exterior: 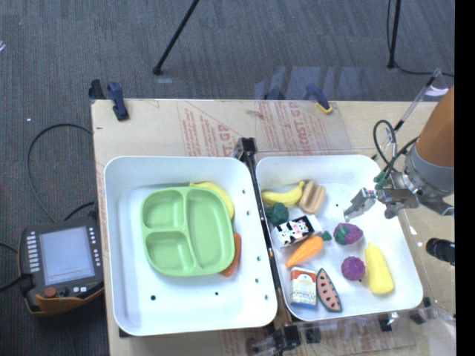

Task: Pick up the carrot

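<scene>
Orange and pointed, the carrot (305,251) lies flat in the right bin (361,165), near its left side, with its thin end toward the front. It lies just below the little milk carton with a cow on it (295,231) and above the small juice box (303,286). The grey arm (434,165) with its orange band reaches in from the right, low over the bin. Its claw (362,202) points left and hangs above the white floor of the bin with its two fingers spread apart and nothing between them. The carrot is to the left of the claw and a bit nearer the front, apart from it. Two purple veggies (349,234) lie between them and lower down. There is one banana (283,195), one hot dog bun (312,196), one green broccoli (277,213), one yellow corn (378,269) and one watermelon slice (328,290). The left bin (126,288) holds one green tray (188,231) with three parts.
</scene>
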{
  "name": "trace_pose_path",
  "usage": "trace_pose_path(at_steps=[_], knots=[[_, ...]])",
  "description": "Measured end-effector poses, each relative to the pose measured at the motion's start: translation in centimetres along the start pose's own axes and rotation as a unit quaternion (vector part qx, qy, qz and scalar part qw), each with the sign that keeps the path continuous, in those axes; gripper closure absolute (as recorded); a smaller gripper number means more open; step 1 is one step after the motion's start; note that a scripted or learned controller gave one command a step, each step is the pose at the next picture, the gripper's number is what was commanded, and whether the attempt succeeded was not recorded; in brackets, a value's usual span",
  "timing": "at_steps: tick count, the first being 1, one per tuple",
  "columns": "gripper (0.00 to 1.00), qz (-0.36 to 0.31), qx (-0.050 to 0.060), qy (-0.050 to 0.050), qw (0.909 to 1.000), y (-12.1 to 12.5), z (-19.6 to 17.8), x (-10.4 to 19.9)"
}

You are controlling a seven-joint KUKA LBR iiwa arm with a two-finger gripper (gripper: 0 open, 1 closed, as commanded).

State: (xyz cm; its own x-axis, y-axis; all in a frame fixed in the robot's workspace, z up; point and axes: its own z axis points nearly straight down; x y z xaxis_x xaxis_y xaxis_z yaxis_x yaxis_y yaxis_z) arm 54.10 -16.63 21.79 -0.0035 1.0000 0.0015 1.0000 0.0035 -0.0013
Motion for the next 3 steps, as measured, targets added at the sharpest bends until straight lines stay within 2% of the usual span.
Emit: trace_pose_path(at_steps=[1,2,3], knots=[[0.0,0.075,-0.015,-0.003,0.9971,2.1,10.1,3.4],[0.0,0.049,-0.028,-0.011,0.9984,-1.9,11.5,5.2],[0.0,0.123,-0.028,-0.008,0.992,-3.7,11.5,7.1]])
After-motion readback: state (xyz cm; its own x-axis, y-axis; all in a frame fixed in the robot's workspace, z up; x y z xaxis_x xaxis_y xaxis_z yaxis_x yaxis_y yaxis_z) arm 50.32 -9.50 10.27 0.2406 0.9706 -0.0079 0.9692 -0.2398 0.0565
